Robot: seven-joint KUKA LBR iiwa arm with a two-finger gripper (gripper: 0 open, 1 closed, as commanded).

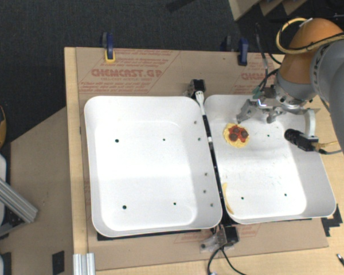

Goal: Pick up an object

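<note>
The gripper (255,111) hangs over the right bin (275,199), fingers spread and holding nothing. The target object (236,134), a small round yellow piece with a red-brown top, lies in the right bin, just below-left of the gripper and near the divider between the 2 bins. Risk: the object looks flat, so closing fingers may slide over it or push it toward the divider.

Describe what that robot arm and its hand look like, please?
The arm is a thick, rounded grey limb with a glossy orange band above the wrist. A thin yellowish cable loops over the orange part. Below sits a silvery metal wrist section, ending in the hand, a small grey metal piece with slim fingers. A black cylindrical fitting sticks out beside it.
</note>
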